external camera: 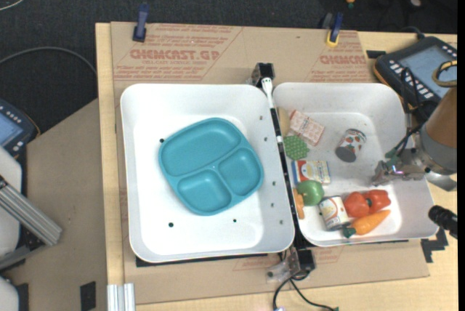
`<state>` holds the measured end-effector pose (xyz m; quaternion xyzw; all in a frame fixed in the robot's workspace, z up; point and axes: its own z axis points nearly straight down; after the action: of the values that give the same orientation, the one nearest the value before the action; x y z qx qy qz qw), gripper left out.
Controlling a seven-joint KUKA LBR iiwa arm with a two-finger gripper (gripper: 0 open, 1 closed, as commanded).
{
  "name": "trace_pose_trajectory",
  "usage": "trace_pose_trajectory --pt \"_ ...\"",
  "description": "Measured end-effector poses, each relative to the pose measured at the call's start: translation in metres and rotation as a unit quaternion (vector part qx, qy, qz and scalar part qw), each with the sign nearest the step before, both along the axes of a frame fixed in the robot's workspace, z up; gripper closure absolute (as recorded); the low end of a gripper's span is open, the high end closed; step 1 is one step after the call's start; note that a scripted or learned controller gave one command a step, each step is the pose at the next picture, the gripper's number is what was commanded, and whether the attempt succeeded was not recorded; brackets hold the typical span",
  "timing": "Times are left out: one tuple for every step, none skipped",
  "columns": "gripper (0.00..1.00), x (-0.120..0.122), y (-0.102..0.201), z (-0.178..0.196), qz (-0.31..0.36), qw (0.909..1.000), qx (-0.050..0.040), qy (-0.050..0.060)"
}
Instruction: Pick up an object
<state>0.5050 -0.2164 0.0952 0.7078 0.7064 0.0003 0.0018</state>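
- While the gripper [386, 173] hovers at the right bin's [378, 95] right side, I cannot tell its state.
- Just left and below it lies a glossy red pepper [365, 202], touching a tapered orange carrot [370, 222].
- Smooth teal divided plate [211, 166] sits in the left bin [138, 157].

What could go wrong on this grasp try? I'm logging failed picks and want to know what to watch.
The gripper sits low at the right bin's right wall, so it may scrape that wall. The red pepper, carrot and small can lie packed together, so a grasp could nudge neighbours or close on two at once.
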Motion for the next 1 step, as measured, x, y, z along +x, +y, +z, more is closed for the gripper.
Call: trace_pose_trajectory --pt "1.0 -0.0022 -0.0087 0.1053 0.001 1.0 -0.0013 -0.003"
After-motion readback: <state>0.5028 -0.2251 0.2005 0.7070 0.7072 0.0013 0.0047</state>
